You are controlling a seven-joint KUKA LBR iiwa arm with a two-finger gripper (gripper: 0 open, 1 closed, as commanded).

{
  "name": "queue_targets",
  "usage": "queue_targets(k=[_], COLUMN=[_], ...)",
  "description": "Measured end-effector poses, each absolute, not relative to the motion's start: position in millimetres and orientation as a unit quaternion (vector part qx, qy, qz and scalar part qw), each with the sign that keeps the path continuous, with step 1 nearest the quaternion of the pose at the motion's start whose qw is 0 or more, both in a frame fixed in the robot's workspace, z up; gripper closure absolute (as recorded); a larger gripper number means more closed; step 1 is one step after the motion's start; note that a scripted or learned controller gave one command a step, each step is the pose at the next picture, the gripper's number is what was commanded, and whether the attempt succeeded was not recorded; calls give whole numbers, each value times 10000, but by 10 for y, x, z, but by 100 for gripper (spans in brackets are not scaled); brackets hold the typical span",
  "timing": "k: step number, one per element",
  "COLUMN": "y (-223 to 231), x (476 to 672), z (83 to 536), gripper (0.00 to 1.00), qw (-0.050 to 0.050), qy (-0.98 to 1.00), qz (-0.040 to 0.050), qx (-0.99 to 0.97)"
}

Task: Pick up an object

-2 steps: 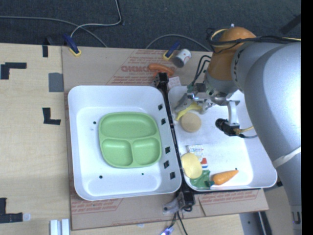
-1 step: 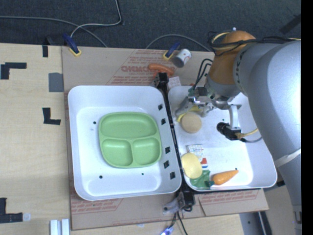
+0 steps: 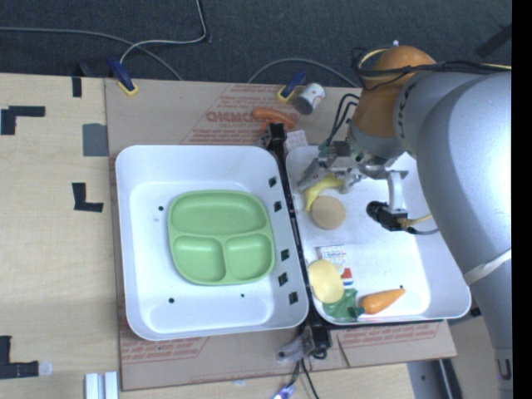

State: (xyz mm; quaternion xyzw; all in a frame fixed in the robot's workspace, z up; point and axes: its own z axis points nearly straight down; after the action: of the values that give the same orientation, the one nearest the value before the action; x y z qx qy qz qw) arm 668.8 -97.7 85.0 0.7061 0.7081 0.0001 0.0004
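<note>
Two white bins (image 3: 137,223) sit on the bench. Low in the right one, the gripper (image 3: 331,173) touches a yellow banana (image 3: 317,191). How wide its grip is cannot be told.

Green divided tray (image 3: 221,236) in left bin (image 3: 137,223)

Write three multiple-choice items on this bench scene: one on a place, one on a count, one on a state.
1. Where does the green tray lie?
A. In the left bin
B. In the right bin
C. On the cardboard outside the bins

2. How many compartments does the green tray have?
A. One
B. Three
C. Five

3. How does the carrot lie?
A. Standing on end
B. Flat on the bin floor
C. On the green tray

Answers: 1 A, it sits in the middle of the left bin. 2 B, one wide section above two smaller ones. 3 B, it rests lengthwise near the front of the right bin, far from the pincer.
</note>
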Motion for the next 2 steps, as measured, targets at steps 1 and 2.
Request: queue_targets(k=[1,2], y=[-954,-962], x=[6686,6687], z=[852,853], gripper=[0,0], qw=[10,8], qy=[7074,7076], qz=[-2,-2], qx=[7068,7066])
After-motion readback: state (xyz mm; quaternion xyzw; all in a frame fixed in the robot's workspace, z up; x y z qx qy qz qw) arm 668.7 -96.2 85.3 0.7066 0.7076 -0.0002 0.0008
